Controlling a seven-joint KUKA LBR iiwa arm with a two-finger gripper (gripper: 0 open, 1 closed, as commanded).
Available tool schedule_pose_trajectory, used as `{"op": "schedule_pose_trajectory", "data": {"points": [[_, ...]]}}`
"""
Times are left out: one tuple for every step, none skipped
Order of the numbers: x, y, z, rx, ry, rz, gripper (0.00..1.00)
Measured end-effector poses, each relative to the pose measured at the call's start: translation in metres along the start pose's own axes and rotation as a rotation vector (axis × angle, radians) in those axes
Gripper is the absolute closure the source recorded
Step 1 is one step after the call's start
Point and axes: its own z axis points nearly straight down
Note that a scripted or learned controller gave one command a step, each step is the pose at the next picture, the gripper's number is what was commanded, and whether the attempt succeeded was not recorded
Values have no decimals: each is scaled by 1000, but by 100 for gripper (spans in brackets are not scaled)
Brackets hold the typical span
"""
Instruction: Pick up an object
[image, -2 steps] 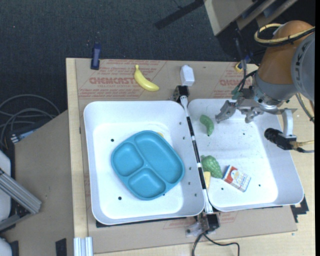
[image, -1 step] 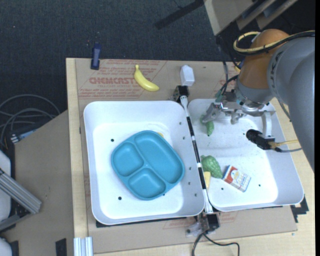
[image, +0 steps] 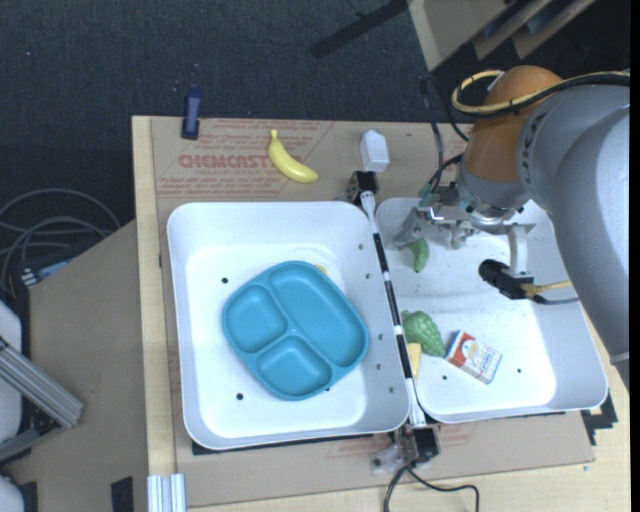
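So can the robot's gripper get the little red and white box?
Probably yes. The small red and white box lies uncovered in the right white bin, nothing on top, and the gripper hovers over that same bin.

arm: reaching from right | claw (image: 428, 238): pointing down, low

right bin (image: 560, 395) | small green pepper-like object (image: 420, 254) lay near upper left corner | leafy green object (image: 424, 331) sat against left wall | red-white-blue small box (image: 472, 356) lay flat just beside it, tilted
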Motion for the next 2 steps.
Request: {"op": "schedule_pose_trajectory", "data": {"points": [[0,1,-11,-4,-2,-1,100],[47,-47,-101,1,1,0,100]]}}
